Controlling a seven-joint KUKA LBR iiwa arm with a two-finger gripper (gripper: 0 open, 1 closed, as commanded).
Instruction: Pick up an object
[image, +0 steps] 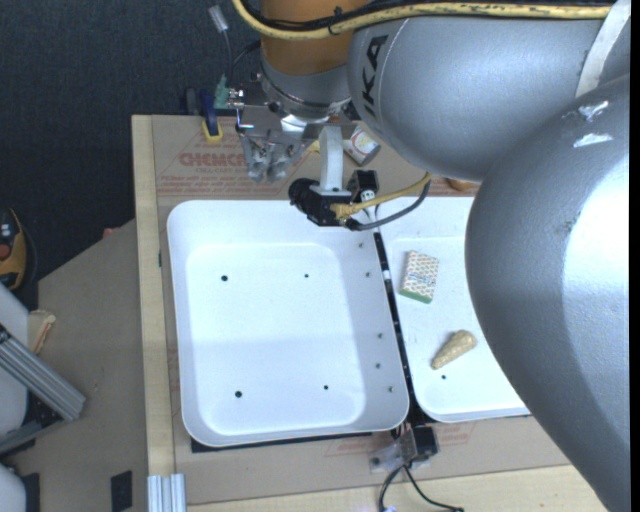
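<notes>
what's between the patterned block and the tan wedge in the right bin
Nothing: in the camera view, bare white bin floor separates the small pastel-patterned rectangular block from the tan wedge-shaped piece lying below it.

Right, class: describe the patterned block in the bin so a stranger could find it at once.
Start at the two white bins and take the right bin, partly under the grey arm. Near its left wall lies the patterned block, rectangular with small coloured dots. Its neighbour, the tan wedge below it, is plain and tapered.
</notes>
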